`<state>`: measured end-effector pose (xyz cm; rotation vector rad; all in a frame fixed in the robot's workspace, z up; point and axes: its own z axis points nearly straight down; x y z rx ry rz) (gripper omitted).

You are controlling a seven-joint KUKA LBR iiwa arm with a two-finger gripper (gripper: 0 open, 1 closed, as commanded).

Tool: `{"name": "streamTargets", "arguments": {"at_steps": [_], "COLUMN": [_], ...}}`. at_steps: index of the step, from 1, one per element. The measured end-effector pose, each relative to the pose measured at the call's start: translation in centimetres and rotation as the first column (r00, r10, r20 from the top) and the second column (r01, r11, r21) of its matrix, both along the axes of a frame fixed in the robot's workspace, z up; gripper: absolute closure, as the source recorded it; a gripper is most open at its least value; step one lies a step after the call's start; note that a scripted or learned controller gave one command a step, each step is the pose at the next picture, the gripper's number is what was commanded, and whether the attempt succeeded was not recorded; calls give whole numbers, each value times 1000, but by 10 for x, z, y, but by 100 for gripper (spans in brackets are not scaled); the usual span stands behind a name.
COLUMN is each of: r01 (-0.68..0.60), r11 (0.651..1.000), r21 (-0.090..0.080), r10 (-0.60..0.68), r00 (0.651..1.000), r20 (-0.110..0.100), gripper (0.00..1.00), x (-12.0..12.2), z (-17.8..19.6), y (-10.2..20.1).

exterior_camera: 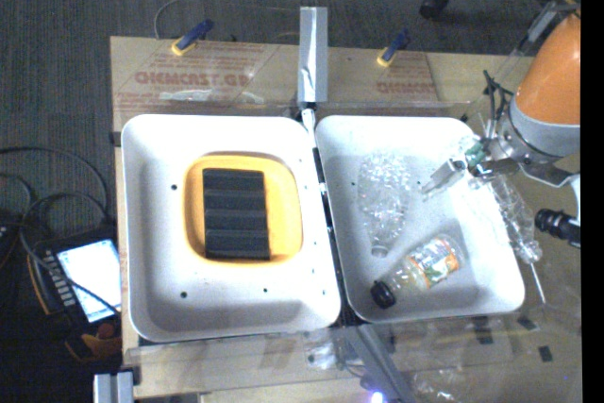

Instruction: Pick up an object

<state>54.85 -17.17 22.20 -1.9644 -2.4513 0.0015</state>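
Gripper (469, 163) | over right bin's (491, 297) far right corner | finger state cannot be told | nothing visibly held

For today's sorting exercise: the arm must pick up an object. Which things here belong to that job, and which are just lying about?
Belongs to the job:
tool
plastic bottle
clear crumpled bottle
yellow tray
right bin
left bin

Just lying about:
clamps
tablet
cables
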Motion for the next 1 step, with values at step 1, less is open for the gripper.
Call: {"name": "streamTargets", "arguments": {"at_steps": [1], "r01": [-2], "r11": [1000], "r21": [2], "r10": [2], "r00": [1000], "r20": [1], "gripper": [100], "x": [1], "z": [9], "y": [1]}}
